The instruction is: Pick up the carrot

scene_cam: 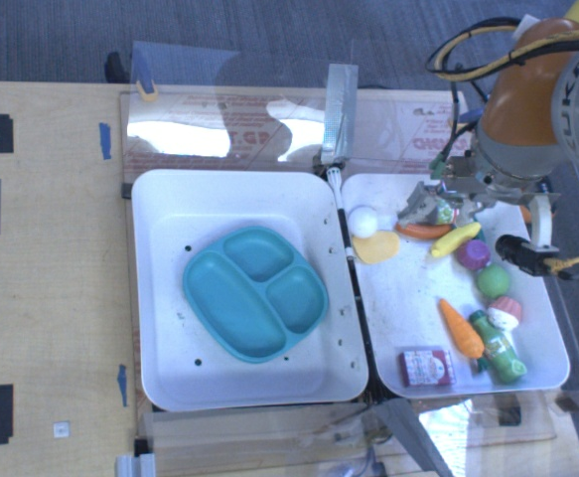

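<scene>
The carrot (461, 328) is a small orange cone lying in the right bin (398, 296), towards its front right, with its tip pointing back-left. It rests against a green bottle (501, 352). My gripper (435, 205) hangs over the back of the same bin, well behind the carrot and apart from it. It sits just above an orange-red pepper-like piece (423, 232) and a yellow banana (455, 239).
The right bin also holds a white egg (363, 221), a yellow slice (375, 247), a purple piece (475, 254), a green ball (494, 282), a pink-and-white item (506, 312) and a red packet (427, 368). A blue divided plate (256, 291) lies in the left bin (160, 217).
</scene>
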### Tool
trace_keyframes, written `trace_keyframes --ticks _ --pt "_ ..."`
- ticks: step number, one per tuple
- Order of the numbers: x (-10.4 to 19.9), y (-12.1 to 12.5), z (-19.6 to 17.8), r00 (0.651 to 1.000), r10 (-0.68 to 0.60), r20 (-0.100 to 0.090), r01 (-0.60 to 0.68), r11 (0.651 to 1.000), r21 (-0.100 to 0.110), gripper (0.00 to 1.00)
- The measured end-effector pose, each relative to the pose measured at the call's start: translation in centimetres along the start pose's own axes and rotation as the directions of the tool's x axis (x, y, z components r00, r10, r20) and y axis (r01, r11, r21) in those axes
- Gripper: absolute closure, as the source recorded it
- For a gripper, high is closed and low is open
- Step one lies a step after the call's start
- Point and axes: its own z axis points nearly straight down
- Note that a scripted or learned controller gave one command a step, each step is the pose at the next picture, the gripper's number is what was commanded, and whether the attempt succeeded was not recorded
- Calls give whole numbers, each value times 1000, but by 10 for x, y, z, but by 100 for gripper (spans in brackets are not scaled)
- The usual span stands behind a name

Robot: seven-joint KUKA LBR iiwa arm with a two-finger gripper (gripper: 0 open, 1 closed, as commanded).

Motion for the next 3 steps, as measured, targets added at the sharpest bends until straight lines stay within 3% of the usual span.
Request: trace_keyframes --ticks 1,2,3 --pt "0 1 -7 1000 -2 0 2 1000 2 100" --pt "0 1 -6 1000 0 0 0 1000 3 0" --pt "-49 -87 54 999 -33 1 33 999 1 0"
